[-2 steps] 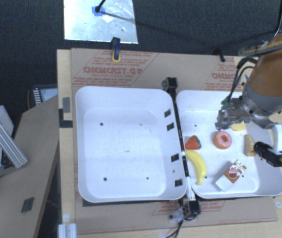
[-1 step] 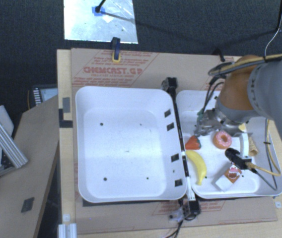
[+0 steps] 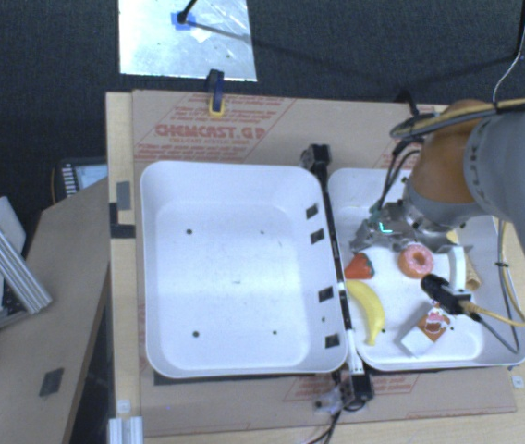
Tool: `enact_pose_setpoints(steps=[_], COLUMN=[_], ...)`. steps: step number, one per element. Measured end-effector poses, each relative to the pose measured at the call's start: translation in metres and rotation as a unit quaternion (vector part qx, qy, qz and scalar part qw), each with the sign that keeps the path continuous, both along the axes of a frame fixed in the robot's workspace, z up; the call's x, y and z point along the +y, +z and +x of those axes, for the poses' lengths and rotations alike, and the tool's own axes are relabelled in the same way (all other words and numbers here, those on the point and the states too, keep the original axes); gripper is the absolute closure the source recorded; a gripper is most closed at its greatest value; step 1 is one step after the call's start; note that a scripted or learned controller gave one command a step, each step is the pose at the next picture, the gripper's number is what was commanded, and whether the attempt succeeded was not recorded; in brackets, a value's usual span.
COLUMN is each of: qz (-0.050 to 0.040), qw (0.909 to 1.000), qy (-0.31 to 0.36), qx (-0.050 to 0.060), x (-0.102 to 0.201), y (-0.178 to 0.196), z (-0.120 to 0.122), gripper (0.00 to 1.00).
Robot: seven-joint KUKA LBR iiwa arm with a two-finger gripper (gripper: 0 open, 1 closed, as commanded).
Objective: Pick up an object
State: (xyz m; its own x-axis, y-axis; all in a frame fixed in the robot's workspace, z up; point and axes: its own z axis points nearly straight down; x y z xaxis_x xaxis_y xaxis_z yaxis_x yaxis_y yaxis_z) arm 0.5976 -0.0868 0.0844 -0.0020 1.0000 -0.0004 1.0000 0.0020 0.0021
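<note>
The right bin [image 3: 494, 345] holds a yellow banana [image 3: 368, 309], a red strawberry-like piece [image 3: 360, 266], a pink frosted doughnut [image 3: 417, 261], a cake slice on white [image 3: 426, 330] and a pale stick-shaped item [image 3: 458, 268]. My gripper [image 3: 380, 230] hangs low over the bin's upper left part, just above the red piece and left of the doughnut. Nothing shows between its fingers. The grey arm with its orange band [image 3: 443, 160] covers the bin's far right part.
The left bin [image 3: 235, 271] sits beside the right one, with a black divider clip strip [image 3: 329, 239] between them. Cables [image 3: 498, 317] trail across the right bin's right side. Both bins rest on a cardboard sheet [image 3: 216, 128].
</note>
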Motion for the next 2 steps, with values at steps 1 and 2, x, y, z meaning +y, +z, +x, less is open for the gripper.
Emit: enact_pose_setpoints(steps=[1, 2], qz=[-0.0002, -0.0004], qw=[1.0, 1.0], qy=[0.0, 0.002], qx=[-0.001, -0.003], x=[0.0, 0.003], y=[0.011, 0.015], z=[0.001, 0.065], gripper=[1.0, 1.0])
